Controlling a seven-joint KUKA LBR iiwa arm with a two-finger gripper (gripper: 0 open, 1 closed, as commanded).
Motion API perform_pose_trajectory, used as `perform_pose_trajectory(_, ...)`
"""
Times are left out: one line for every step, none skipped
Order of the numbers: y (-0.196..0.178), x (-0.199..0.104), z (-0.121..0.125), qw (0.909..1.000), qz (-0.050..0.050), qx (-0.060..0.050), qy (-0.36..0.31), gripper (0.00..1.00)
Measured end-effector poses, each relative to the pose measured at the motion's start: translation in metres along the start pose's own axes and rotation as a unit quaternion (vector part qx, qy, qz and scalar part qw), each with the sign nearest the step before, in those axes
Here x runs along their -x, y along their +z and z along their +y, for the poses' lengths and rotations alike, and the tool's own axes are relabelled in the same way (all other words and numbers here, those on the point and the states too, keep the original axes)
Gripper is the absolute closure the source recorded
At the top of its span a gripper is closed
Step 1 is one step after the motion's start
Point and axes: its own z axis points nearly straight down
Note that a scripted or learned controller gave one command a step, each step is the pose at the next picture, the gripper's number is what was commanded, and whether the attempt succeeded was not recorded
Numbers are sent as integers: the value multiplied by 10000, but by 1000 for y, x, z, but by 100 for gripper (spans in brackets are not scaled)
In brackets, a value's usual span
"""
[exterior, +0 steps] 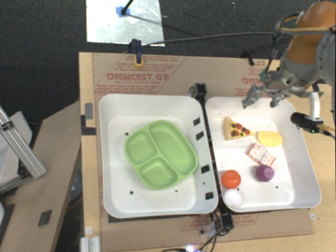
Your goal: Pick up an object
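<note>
My gripper (261, 100) hangs above the far edge of the right bin (299, 193), its two fingers spread open with nothing between them. Below it in that bin lie a pizza slice (235, 129), a yellow lemon-shaped piece (269, 138), a pink-and-white box (261, 154), a purple ball (264, 172), an orange tomato (230, 179) and a white egg (233, 197). The pizza slice is the closest, a little in front and left of the fingers.
The left bin (113, 140) holds a green divided plate (160, 154). A black clip strip (206, 140) joins the two bins. A cable runs along the back, and a black fitting (302, 121) sits at the right bin's far right rim.
</note>
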Motion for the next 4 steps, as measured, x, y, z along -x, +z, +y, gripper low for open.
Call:
perform_pose_trajectory(-9, 0, 2, 10000, -9, 67, -10, 0)
perform_pose_trajectory(31, 0, 5, 10000, -11, 62, -9, 0)
perform_pose_trajectory(83, -5, -3, 10000, -6, 52, -9, 0)
perform_pose_trajectory(109, -6, 0, 10000, -5, 88, -15, 0)
